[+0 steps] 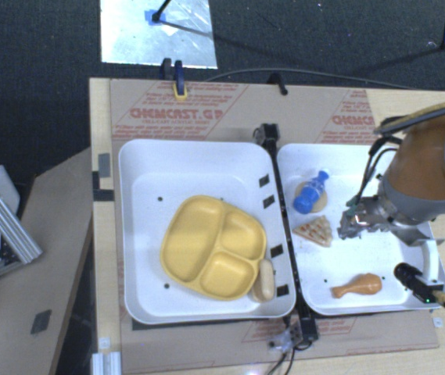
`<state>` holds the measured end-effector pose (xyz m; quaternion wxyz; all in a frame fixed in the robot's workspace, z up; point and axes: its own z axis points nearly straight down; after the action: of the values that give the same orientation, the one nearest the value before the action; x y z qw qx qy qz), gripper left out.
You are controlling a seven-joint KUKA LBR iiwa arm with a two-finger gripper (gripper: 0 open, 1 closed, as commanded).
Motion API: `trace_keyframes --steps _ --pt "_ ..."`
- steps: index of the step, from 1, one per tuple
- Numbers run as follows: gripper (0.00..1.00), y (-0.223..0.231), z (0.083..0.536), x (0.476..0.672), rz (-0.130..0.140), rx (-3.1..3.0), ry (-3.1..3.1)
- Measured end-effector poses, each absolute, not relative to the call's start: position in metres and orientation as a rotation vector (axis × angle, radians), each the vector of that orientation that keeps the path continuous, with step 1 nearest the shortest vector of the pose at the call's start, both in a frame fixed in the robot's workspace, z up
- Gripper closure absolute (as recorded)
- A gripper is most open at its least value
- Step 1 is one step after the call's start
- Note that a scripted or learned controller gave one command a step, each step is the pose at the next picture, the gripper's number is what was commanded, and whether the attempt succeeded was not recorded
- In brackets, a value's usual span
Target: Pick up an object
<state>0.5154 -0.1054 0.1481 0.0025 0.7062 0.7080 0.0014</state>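
Fingers (347, 225) sit low in the bin (378, 156), too blurred for you to tell open from closed, probably because they are lining up on the sandwich wedge (314, 231) just beside them, not the drumstick (357, 286) farther off.

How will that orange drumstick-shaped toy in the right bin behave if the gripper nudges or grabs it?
The drumstick toy looks like smooth moulded plastic, so it is probably stiff, light and somewhat slippery. Its rounded body tapering to a thin handle suggests a nudge would make it swivel or roll on the right bin floor. A grab across the fat end seems safer than one at the narrow end.
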Motion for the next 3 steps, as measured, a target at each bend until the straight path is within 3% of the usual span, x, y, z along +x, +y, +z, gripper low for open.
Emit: trace_keyframes --steps 2,3 --pt "1.00 -0.108 0.241 0.511 0.006 2.213 2.223" --pt "1.00 -0.059 0.248 0.529 0.006 2.210 2.231"
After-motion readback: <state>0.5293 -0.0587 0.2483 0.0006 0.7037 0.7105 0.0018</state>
